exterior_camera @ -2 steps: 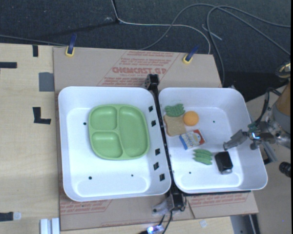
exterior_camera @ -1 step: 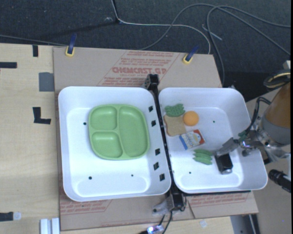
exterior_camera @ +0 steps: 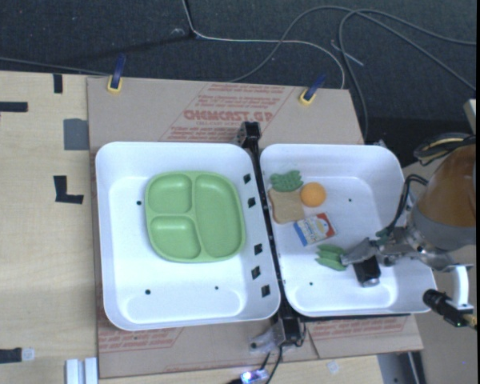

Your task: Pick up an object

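Note:
In the right bin (exterior_camera: pixel 384 170) lie several small objects. A green leafy piece (exterior_camera: pixel 286 181) sits on a tan block (exterior_camera: pixel 286 205) near the divider, with an orange ball (exterior_camera: pixel 312 194) beside them. A white packet with red and blue print (exterior_camera: pixel 314 230) lies in the middle. A small green object (exterior_camera: pixel 330 257) rests closer to the front. My gripper (exterior_camera: pixel 357 262) is low over the bin floor just right of that green object, close to it or touching it. I see nothing held in it.
The left bin (exterior_camera: pixel 116 214) holds a green divided plate (exterior_camera: pixel 196 216). The arm's orange band (exterior_camera: pixel 452 190) hangs over the right bin's right rim. Cables run across the dark floor behind the bench.

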